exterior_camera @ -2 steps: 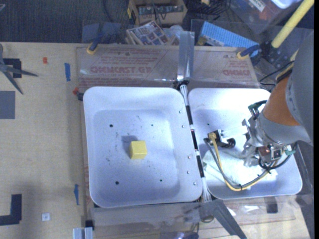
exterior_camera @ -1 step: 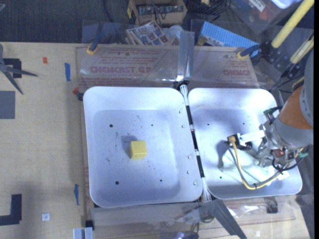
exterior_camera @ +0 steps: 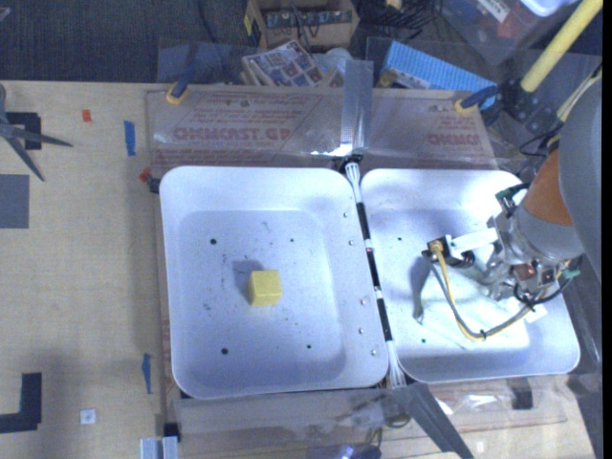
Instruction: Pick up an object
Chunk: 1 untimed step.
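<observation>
A small yellow cube (exterior_camera: pixel 265 287), matte and square-edged, sits near the middle of the left bin (exterior_camera: pixel 191 208), a smooth white tray with rounded corners and dark specks. The grey arm (exterior_camera: pixel 585 151) holds the jaws over the right bin (exterior_camera: pixel 411 199), but I cannot tell how far they are open. On the far side, a clear sheet (exterior_camera: pixel 249 127) reads "CHEMCAST" in red.

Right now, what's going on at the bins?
The arm reaches in from the right, with its gripper over the right bin. A yellow block sits alone in the left bin, well away from the gripper. I can't see the gripper holding anything, so no pick is evident yet.
</observation>
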### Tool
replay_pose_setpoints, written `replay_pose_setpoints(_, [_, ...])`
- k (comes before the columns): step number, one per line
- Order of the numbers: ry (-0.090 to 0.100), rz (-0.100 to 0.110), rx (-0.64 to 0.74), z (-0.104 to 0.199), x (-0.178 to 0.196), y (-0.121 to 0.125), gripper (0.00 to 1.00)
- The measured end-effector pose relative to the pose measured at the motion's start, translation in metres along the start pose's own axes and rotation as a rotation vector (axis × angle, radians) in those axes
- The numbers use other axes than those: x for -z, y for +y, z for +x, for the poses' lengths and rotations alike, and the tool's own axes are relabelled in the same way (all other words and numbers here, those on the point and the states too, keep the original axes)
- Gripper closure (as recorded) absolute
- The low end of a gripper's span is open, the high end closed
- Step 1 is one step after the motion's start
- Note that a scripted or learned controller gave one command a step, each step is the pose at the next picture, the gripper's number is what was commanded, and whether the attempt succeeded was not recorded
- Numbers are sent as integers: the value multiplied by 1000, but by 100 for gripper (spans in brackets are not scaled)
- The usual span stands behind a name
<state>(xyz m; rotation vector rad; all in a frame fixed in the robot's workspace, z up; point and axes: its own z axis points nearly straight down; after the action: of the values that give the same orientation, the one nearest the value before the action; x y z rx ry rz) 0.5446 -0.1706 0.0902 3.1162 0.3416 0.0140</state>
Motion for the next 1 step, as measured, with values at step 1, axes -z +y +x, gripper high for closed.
replay_pose_setpoints(1, [0,3,23,26,-1,32,100])
